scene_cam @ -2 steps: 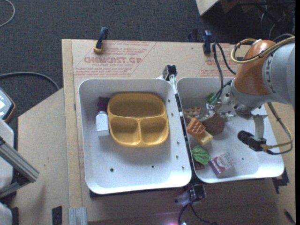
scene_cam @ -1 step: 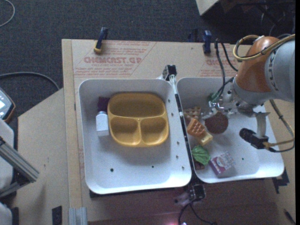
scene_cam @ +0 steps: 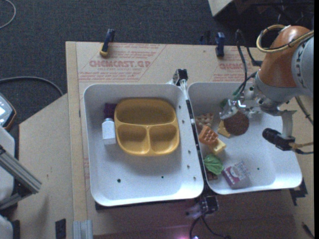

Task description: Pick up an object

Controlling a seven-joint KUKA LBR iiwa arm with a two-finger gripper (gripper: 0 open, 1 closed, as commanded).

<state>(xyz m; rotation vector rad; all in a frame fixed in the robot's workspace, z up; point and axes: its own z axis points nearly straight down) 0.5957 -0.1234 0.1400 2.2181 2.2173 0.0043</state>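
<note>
Dark carpet floor (scene_cam: 50,14) (dimly lit), cardboard-topped bench (scene_cam: 149,61), loose cable (scene_cam: 30,81)

Desk (scene_cam: 149,59) topped with a tan board printed in faded red lettering, pinned at the far edge by a yellow-tipped clamp (scene_cam: 106,43) on the left and a blue clamp (scene_cam: 220,44) on the right. Two shallow white bins rest directly on it, touching side by side: left bin (scene_cam: 99,183), right bin (scene_cam: 279,176). A small black clip (scene_cam: 180,75) sits at their far junction.
</note>
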